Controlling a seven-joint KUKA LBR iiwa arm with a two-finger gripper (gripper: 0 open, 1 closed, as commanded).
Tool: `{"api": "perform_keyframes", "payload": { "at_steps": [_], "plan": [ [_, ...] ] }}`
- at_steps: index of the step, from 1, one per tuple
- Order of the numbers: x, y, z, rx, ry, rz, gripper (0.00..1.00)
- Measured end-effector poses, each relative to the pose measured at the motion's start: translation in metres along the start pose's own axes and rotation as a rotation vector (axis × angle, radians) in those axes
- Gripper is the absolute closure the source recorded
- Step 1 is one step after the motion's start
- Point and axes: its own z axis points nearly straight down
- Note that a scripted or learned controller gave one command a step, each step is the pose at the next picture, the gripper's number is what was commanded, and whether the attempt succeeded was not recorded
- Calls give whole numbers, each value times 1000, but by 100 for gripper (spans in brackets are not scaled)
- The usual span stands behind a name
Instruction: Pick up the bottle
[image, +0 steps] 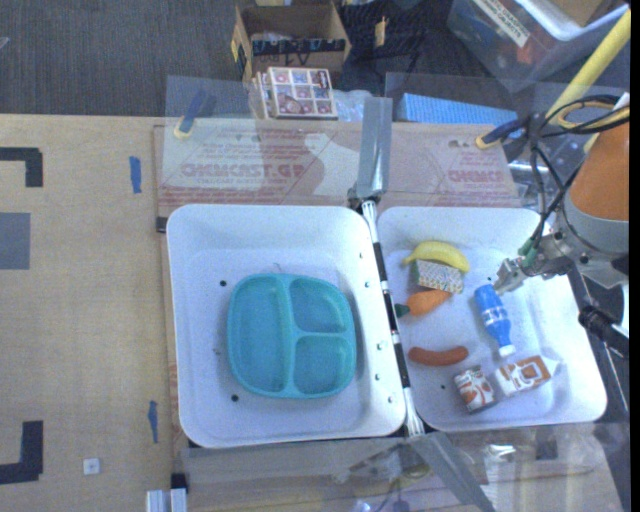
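1. The small blue plastic bottle with a white cap (492, 317) lies on its side on the floor of the right-hand white bin (585, 400), cap end toward the near rim, blue base toward the far right.
2. The two-finger gripper (510, 274) sits just beyond the bottle's blue base, close to it or touching; which of the two cannot be told. Whether its jaws are wide or narrow cannot be told either, and nothing shows between them.
3. Left of the bottle lie an orange carrot-shaped toy (428, 301) and, nearer the rim, a reddish-brown sausage-shaped toy (438, 354).
4. Farther left and beyond the bottle, a yellow banana-shaped toy (438, 254) rests over a small tan block (440, 277).
5. Just past the bottle's cap, toward the near rim, lie two small printed cartons (500, 382); their printing is too small to read.
6. Well left of the bottle, the left-hand white bin (190, 240) holds a teal three-compartment plastic tray (291, 336).
7. Risk: a round bottle lying flat may roll or pivot if gripped at its end rather than mid-body, and a descent near the cap could foul the cartons.
8. Legible writing: faint red lettering on the clear panels behind the bins, seemingly "CHEMCAST".
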Motion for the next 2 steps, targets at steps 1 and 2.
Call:
{"api": "perform_keyframes", "payload": {
  "at_steps": [1,2],
  "plan": [
    [0,0,0,0,0,0,0],
    [16,-16,97,-6,-1,-82,0]
  ]
}}
